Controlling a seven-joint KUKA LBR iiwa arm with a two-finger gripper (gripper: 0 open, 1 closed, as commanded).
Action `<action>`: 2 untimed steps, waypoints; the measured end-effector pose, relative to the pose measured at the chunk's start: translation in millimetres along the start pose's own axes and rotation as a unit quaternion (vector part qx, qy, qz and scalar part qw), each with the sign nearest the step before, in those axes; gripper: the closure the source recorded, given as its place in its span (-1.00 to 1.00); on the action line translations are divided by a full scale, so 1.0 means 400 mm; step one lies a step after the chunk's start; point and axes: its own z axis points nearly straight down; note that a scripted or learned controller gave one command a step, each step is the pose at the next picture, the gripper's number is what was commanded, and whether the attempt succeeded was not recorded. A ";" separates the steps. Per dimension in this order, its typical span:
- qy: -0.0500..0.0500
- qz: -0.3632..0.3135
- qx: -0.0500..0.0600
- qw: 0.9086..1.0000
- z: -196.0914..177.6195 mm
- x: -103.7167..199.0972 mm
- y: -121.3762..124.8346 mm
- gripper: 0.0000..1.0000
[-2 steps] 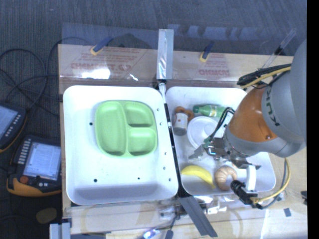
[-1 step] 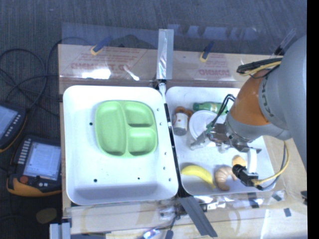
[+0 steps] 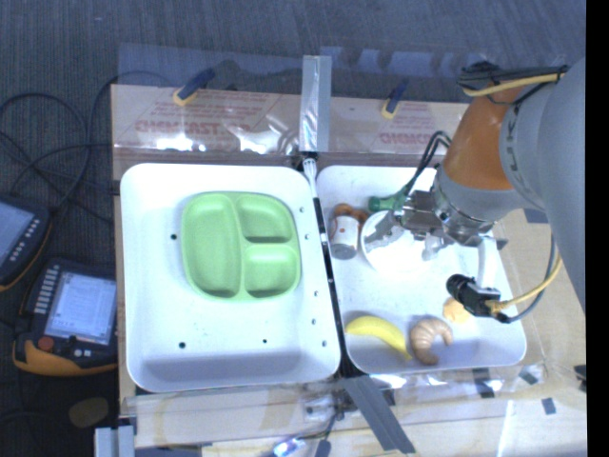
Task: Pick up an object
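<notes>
My gripper hangs low over the middle of the right bin, open, with bare white bin floor between its fingers. To its left lies a small jar with a brown-orange lid, close to the bin's left wall. A green object pokes out just behind the gripper, partly hidden by it. A yellow banana and a brown croissant-like piece rest near the front wall, well below the gripper. A small orange-yellow thing sits at the right, partly covered by a black cable fitting.
The left bin holds a green divided plate. A raised divider separates the two bins. The grey arm with its orange band covers the right bin's far right corner. A yellow cable loops along the right edge.
</notes>
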 end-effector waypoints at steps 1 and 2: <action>-0.001 -0.003 -0.001 1.000 0.163 -0.044 0.120 -1.00; 0.000 -0.125 -0.008 0.992 0.233 -0.046 -0.004 -1.00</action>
